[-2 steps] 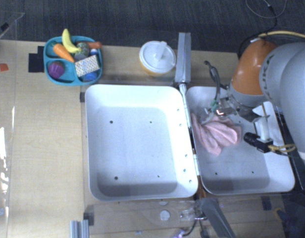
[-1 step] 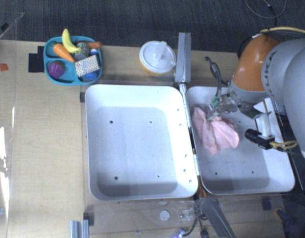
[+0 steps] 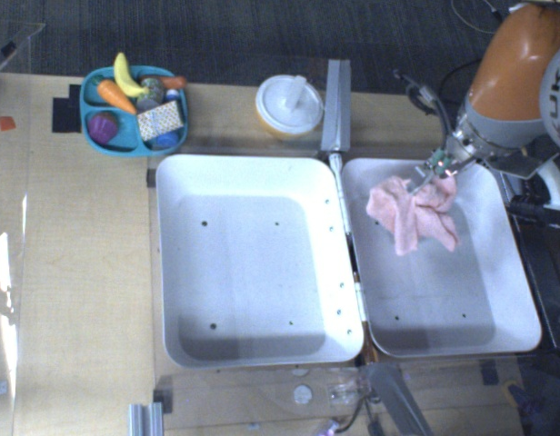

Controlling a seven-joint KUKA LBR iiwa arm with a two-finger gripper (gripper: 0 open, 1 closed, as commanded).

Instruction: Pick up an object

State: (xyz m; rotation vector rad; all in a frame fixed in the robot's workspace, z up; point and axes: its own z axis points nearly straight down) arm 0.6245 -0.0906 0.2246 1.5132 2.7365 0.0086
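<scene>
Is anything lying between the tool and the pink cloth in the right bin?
Nothing visible. The tool is right at the upper edge of the pink cloth, which lies alone in the right bin.

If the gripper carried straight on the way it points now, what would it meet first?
Most likely the pink cloth. The gripper points down and to the view's left, over the cloth's upper edge in the right bin. Depth is unclear from above; it may already touch.
</scene>
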